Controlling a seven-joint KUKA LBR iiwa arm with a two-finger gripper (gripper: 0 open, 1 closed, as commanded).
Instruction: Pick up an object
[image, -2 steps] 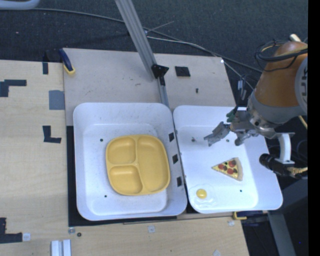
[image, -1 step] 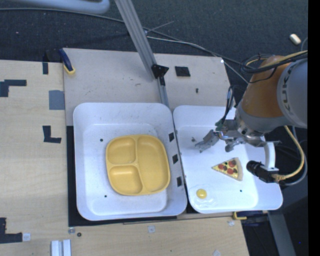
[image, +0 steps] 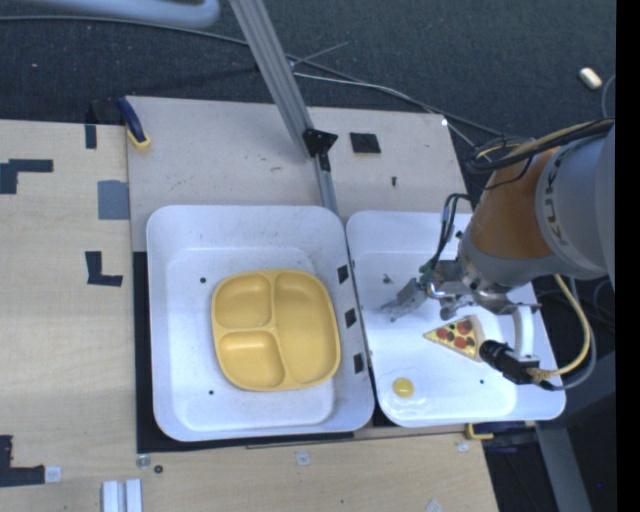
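Toy pizza slice (image: 456, 335) lies flat on the floor of the right bin (image: 400, 240), toward that bin's right side. Triangular, yellow crust with red topping. Its tip points toward the left of the view, at roughly the bin's middle; the wide crust edge faces right and slightly up. Long axis runs left-right with a slight tilt, tip end a little lower.

Gripper (image: 405, 300) hangs over the right bin's centre, its grey fingers angled down and to the left. Slice sits just beside the gripper, to its right and a little nearer the camera, under the wrist body rather than at the fingertips. Nothing visible between the fingers. Spread of the fingers: cannot tell (they blur into one grey shape against the white).

Small yellow round piece (image: 403, 388) rests near the right bin's front edge, left of and below the slice, apart from it.

Left bin (image: 170, 240) holds a yellow divided plate (image: 275, 330), three compartments, set about mid-bin.

Arm enters from the right, orange band (image: 505, 215) above the wrist.
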